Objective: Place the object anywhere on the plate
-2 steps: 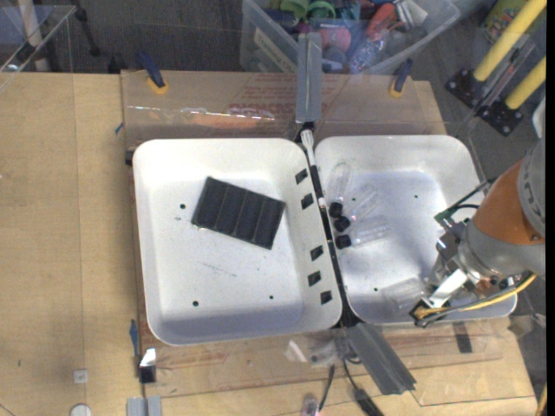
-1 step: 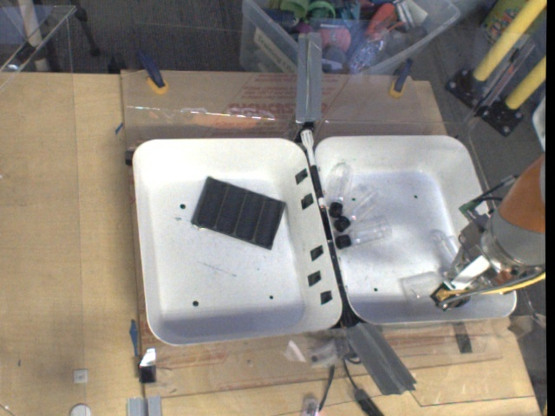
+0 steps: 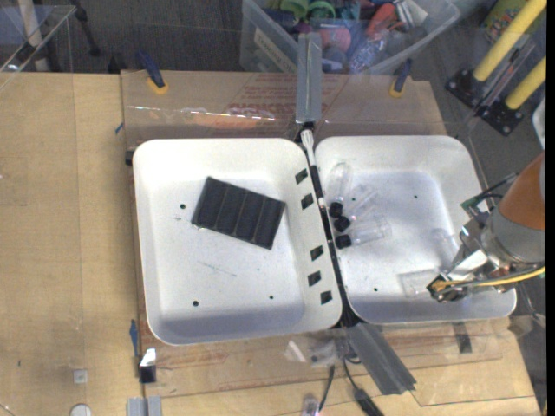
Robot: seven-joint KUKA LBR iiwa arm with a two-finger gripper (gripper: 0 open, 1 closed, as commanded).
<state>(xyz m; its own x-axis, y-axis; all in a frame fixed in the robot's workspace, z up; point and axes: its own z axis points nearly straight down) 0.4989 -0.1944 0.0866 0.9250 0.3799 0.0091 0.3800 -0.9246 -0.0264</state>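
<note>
A black ribbed rectangular plate (image 3: pixel 238 212) lies flat and slightly turned in the left bin (image 3: pixel 165 310). In the right bin (image 3: pixel 408 159), a few clear plastic tubes with black caps (image 3: pixel 357 219) lie clustered close to the divider between the bins. My gripper (image 3: pixel 453 263) is low over the right bin's front right corner, well to the right of the tubes and apart from them. Nothing shows in its grasp.
A row of small black clips (image 3: pixel 314 251) runs along the divider between the bins. A clear tub of coloured toys (image 3: pixel 347 11) stands behind the bins. Wooden bench surface (image 3: pixel 61 232) lies to the left.
</note>
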